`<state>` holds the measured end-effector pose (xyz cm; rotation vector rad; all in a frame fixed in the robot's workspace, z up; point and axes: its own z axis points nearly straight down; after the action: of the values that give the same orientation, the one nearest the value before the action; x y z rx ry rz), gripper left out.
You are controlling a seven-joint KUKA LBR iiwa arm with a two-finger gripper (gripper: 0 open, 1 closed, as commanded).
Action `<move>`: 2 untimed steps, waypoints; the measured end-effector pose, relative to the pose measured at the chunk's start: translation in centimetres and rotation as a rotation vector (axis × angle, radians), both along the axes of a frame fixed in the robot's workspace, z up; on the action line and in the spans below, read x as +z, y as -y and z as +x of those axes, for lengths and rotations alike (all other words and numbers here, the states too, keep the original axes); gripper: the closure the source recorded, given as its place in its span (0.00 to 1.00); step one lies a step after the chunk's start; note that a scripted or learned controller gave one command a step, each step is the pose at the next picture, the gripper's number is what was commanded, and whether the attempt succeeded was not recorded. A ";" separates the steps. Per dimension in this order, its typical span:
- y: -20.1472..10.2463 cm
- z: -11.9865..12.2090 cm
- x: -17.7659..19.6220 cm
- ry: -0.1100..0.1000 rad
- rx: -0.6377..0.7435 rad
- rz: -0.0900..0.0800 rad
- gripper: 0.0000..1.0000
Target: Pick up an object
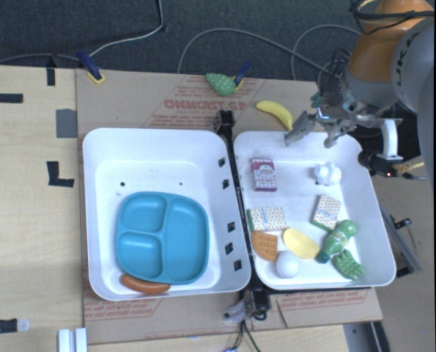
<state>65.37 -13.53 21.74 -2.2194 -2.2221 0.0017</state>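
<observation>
- Your arm [393, 42] comes in from the right side of the scene, at the far end, with its grey body running along the right edge.
- The orange band [382, 35] sits high at far right, just above the wrist.
- From the wrist the arm slants down and to the left.
- Your gripper [314, 129] hangs at the arm's left tip.
- Its two fingers [300, 130] are spread apart, pointing down and leftward, with nothing between them.
</observation>
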 end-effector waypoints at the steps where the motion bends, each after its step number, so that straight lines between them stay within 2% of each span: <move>1: -3.3 -12.0 -5.9 -0.003 -0.001 0.001 0.00; 2: -4.0 -7.5 -11.1 -0.001 0.000 0.001 0.00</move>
<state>57.88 -9.52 10.69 -2.2184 -2.2209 0.0019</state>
